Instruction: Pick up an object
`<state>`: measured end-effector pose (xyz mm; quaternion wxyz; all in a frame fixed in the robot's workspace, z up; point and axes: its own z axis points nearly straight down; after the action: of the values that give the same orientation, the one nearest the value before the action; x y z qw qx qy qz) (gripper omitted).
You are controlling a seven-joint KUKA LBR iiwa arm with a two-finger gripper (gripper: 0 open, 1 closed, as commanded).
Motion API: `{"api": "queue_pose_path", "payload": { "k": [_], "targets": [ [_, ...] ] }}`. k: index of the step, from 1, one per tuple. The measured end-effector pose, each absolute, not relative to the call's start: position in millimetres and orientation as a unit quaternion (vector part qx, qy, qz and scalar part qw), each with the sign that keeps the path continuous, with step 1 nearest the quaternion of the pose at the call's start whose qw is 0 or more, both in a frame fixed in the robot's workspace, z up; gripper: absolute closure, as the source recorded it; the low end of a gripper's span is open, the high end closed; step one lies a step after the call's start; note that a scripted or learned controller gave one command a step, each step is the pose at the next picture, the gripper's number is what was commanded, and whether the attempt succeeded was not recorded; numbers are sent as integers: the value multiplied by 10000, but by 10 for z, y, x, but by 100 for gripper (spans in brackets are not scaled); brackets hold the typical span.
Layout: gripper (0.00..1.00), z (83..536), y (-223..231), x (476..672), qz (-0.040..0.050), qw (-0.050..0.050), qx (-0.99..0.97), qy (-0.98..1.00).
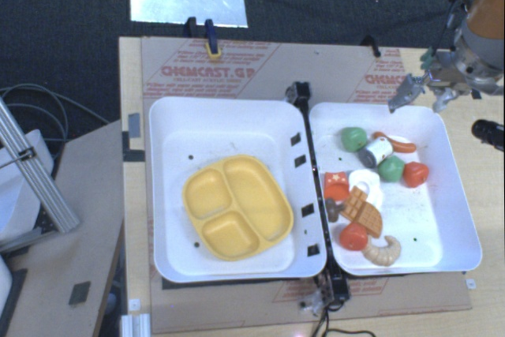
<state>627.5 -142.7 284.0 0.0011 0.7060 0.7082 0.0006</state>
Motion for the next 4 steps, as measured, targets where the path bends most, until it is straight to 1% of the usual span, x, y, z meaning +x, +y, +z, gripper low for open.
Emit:
{"api": "queue_pose_path", "payload": {
  "k": [1, 2, 3, 4],
  "targets": [
    [0, 2926, -447, 6490, 26, 6, 7022, 7120],
    [0, 3271, 363, 6698, 27, 17, 7035, 7107],
    [0, 3371, 1001, 6686, 18, 7, 7035, 7107],
    [0, 3327, 1342, 6687, 15, 9, 7048, 7094]
  ]
}}
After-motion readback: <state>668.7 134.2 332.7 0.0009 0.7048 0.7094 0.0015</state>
